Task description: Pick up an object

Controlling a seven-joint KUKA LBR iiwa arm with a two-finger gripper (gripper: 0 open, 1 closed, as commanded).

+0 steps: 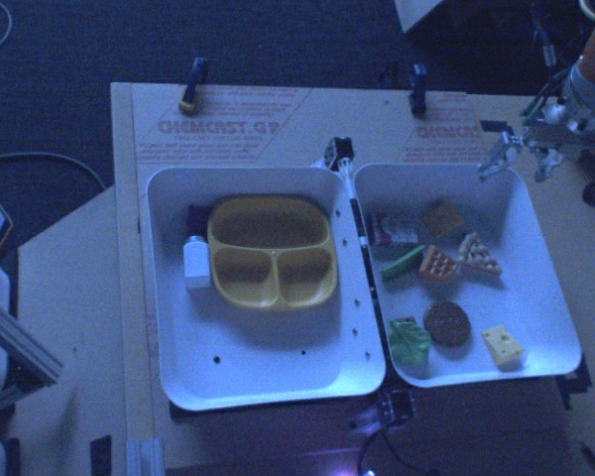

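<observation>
My gripper [517, 170] hangs over the far right corner of the right bin [545, 266], open, with nothing between its fingers. Several toy foods lie below it in that bin. Among them are a brown square [441, 217], a pizza slice [477, 256], an orange waffle [437, 264], a green pod [403, 263] and a dark red packet [391, 230]. Nearer the front edge lie a round brown cookie [446, 323], a green leafy piece [410, 341] and a cheese wedge [503, 346]. The brown square is the item closest to the gripper.
The left bin [169, 345] holds a yellow divided plate [272, 252], with a small white bottle [196, 262] and a dark purple item [198, 217] beside it. Two clamps [192, 85] [417, 89] sit on the board's far edge. Cables hang at the far right.
</observation>
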